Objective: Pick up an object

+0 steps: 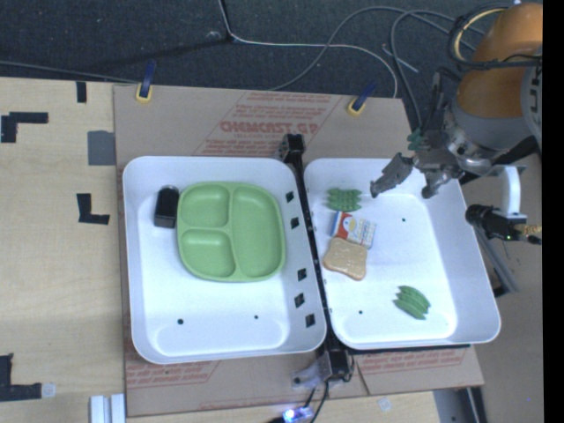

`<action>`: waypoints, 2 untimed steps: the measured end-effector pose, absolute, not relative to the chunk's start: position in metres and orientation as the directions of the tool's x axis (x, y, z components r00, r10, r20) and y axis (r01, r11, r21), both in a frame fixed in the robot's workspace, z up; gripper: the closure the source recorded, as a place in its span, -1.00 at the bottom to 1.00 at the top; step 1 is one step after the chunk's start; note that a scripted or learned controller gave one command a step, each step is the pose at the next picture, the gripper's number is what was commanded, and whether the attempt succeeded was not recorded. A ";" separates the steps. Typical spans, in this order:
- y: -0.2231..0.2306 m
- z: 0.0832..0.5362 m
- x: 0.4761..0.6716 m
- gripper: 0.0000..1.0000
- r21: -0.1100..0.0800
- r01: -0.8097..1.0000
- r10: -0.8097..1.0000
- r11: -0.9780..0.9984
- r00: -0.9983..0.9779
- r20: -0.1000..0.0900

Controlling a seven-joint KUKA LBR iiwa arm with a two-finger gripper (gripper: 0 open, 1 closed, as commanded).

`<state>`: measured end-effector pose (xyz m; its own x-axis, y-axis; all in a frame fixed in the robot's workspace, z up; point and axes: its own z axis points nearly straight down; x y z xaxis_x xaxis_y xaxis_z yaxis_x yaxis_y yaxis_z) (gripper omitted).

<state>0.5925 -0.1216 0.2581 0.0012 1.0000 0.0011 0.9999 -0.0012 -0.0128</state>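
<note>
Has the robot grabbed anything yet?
Not yet. The pincer hangs open over the right bin with nothing between its fingers. The toast, the small carton and both green veggies lie in the bin. Picking one up is left.

1. Two white bins sat side by side: left bin (145, 324), right bin (471, 324).
2. One green divided plate (231, 232).
3. One black block (166, 206).
4. Two green leafy pieces: upper green piece (344, 199), lower green piece (411, 301).
5. One small carton (354, 229).
6. One toast slice (345, 259).
</note>
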 end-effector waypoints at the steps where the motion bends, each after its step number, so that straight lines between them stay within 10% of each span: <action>1: -0.121 0.264 0.595 -1.00 -0.002 1.000 1.000 0.001 -0.001 0.000; 2: -0.121 0.220 0.590 -1.00 -0.006 1.000 1.000 0.001 -0.001 -0.001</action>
